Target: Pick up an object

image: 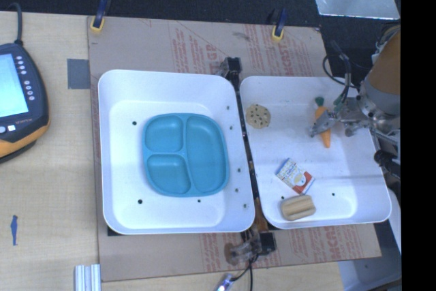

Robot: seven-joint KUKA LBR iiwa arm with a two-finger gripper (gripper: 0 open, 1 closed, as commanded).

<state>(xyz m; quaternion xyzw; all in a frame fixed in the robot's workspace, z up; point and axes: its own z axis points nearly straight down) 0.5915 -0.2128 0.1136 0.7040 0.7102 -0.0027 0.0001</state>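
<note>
A small orange carrot-shaped toy with a green top (321, 120) lies tilted in the upper right part of the right-hand shallow white bin (354, 208), its green end toward the far wall and its orange tip pointing down toward the near side. The grey metal two-finger gripper (325, 123) is low over it, reaching in from the right, and its fingers seem to straddle the carrot's middle; whether they are actually pressed against it cannot be told at this size (the metal parts blur into the toy). Behind the gripper the arm's grey wrist and orange band (385, 65) sit at the bin's right rim.

In the same bin, a round tan cookie with dark specks (258, 116) rests near the upper left corner, well apart from the carrot. A small white, red and yellow packet (294, 176) lies toward the middle, and just below it a tan bread-like block (298, 207) sits near the front wall.

The left white bin (119, 215) holds a light blue three-compartment plastic plate (185, 154). A black and orange handheld control pendant (20, 99) lies on the wooden bench at far left.
</note>
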